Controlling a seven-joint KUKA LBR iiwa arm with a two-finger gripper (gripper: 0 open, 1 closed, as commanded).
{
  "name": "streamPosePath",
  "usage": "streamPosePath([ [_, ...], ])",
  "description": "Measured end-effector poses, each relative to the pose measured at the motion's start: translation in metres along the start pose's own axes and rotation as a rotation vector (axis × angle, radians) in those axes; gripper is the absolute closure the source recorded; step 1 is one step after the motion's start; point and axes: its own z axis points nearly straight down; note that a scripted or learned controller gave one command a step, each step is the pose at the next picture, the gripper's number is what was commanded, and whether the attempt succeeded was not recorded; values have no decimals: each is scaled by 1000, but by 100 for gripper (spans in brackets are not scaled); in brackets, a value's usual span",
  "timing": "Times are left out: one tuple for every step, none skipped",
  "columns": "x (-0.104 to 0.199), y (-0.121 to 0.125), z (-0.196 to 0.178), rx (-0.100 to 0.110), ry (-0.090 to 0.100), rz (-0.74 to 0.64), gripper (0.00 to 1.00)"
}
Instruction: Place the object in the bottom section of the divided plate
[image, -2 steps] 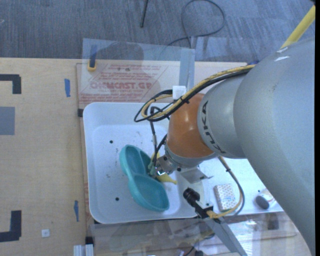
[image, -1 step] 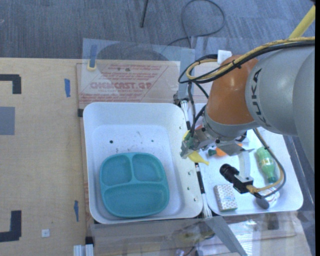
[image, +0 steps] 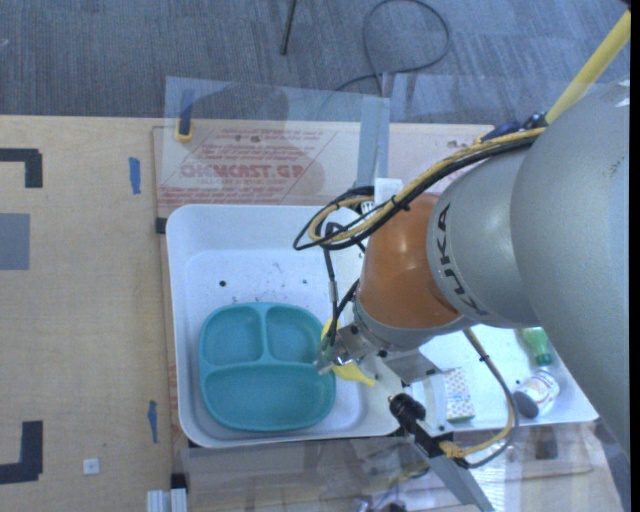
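A teal divided plate (image: 262, 368) lies in the left white bin (image: 190, 250), with two small sections at the top and one large section at the bottom. My gripper (image: 340, 362) hangs just past the plate's right rim, under the orange wrist band. A small yellow object (image: 354, 373) shows at the gripper's tip, beside the plate's right edge. The arm's bulk hides most of the gripper.
The grey arm covers most of the right bin. There I see a patterned white card (image: 457, 395), a green item (image: 538, 345) and a clear round item (image: 537, 389). Yellow and black cables loop near the wrist.
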Motion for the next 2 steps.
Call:
streamPosePath([
  [-2, 0, -8, 0, 0, 9, 100],
  [38, 26, 19, -41, -14, -100, 100],
])
